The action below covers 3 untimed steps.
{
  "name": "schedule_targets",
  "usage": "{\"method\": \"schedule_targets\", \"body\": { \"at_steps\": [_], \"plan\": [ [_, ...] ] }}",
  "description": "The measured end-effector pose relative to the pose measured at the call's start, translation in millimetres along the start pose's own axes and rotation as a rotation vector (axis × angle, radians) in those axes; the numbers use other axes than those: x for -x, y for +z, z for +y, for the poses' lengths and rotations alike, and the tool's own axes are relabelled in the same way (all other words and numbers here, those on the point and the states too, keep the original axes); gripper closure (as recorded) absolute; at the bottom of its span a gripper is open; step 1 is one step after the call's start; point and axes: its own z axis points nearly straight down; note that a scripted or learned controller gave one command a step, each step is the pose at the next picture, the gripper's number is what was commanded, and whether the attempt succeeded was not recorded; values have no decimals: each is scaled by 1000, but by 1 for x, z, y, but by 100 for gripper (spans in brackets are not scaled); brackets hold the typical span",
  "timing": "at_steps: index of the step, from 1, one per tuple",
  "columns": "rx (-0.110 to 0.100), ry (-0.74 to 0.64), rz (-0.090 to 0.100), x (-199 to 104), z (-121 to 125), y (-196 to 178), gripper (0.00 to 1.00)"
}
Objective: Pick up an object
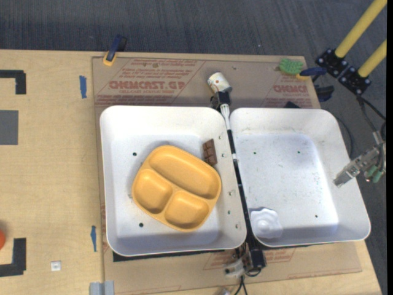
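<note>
A yellow divided plate (pixel 176 187) lies upside-up in the middle of the left bin (pixel 123 128). A small brown block (pixel 209 152) rests just beyond it, close to the wall shared by the two bins. A small clear-white object (pixel 266 220) sits in the near left corner of the right bin (pixel 319 134). My gripper (pixel 349 175) hovers over the right rim of the right bin, far from all three things and with nothing seen in it.
Both bins stand on a brown cardboard sheet (pixel 159 82) clamped to the wooden bench. A white-capped fitting (pixel 217 82) sits behind the seam between the bins. Yellow poles with black clamps (pixel 347 66) stand at the back right.
</note>
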Motion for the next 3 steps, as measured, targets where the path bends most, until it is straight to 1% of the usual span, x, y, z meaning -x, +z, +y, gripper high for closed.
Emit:
{"method": "schedule_targets", "body": {
  "at_steps": [1, 2, 3],
  "plan": [
    [1, -405, -1, 7, 10, 5, 100],
    [1, -656, 2, 1, 1, 15, 100],
    [2, -916, -1, -1, -1, 3, 100]
  ]
}}
